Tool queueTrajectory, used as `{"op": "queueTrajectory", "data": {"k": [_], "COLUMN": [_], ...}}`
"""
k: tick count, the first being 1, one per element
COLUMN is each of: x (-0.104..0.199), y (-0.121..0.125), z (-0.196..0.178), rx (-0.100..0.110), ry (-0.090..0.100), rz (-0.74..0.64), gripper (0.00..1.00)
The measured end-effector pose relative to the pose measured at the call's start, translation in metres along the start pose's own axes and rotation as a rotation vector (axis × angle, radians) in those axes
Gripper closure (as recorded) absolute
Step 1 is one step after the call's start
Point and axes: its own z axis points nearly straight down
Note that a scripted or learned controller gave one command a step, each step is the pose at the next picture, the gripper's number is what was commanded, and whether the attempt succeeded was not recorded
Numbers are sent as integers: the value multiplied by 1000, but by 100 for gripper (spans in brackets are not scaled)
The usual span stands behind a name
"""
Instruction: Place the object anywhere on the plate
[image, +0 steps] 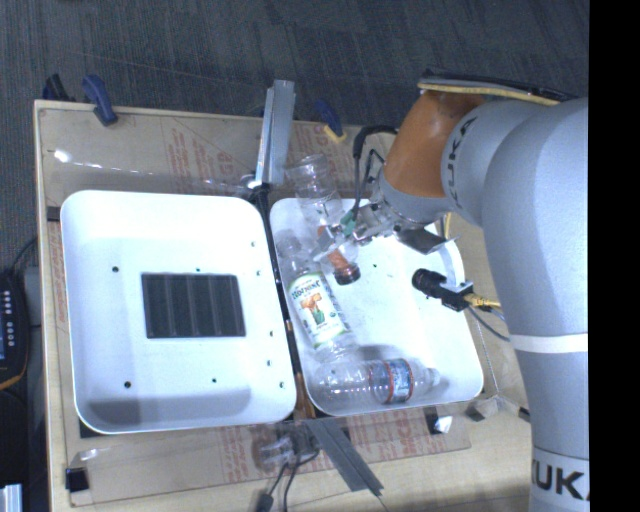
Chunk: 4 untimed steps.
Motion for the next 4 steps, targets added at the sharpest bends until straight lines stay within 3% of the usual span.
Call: {"op": "queueTrajectory", "data": {"k": [1, 2, 3, 4], "x": [76, 168, 192, 217], "y": [25, 16, -33, 29], "z": [-54, -56, -59, -62], "rx": [28, 32, 28, 25], "ry": [38, 38, 42, 41], "rz": [-198, -136, -341, -444], "gripper": [100, 100, 100, 100]}}
